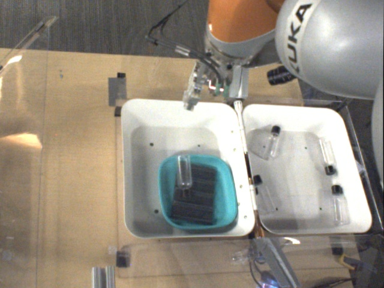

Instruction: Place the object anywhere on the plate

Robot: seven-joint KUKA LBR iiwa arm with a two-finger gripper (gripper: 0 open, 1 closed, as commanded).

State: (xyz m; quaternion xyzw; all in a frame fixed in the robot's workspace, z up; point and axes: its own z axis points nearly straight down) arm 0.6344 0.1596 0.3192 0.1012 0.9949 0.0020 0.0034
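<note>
A teal plate (227, 191) lies in the left white bin (139, 179), toward its near side. On the plate rests a black ridged block (197, 197), and a clear vial (183, 171) lies across the block's far left corner, pointing away from me. My gripper (201, 93) hangs high over the far rim of the left bin, well apart from the plate. It is open, with nothing between its fingers (191, 96). The orange band and grey arm rise behind it.
The right white bin (354, 161) holds several clear vials with black caps: one (273, 140) at far left, one (327, 156) at right, one (339, 204) at near right. A small black piece (256, 179) sits by the shared wall. Wooden bench lies to the left.
</note>
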